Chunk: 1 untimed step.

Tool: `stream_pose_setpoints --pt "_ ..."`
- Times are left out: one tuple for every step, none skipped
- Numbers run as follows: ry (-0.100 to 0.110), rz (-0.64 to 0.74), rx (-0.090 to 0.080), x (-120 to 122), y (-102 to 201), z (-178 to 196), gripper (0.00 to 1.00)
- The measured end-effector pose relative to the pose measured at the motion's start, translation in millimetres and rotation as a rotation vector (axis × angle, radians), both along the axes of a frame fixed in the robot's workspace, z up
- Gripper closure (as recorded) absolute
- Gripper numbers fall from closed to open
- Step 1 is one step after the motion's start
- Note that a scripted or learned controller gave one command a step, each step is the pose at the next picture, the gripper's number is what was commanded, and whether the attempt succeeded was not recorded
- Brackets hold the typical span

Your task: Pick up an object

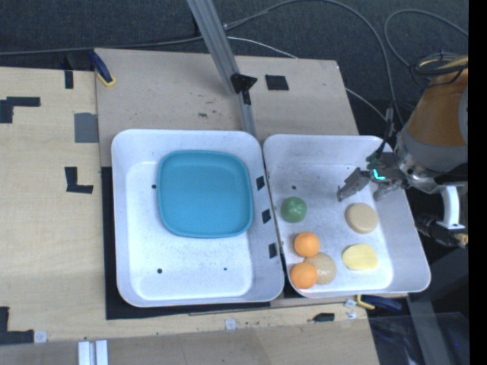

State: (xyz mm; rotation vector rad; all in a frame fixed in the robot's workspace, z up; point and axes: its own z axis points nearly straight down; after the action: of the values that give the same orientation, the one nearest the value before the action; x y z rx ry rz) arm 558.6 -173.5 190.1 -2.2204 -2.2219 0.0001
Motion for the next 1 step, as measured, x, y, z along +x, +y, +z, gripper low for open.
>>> stream_pose_setpoints --pt "0.000 0.000 0.000 0.0 0.0 -0.1 0.00"
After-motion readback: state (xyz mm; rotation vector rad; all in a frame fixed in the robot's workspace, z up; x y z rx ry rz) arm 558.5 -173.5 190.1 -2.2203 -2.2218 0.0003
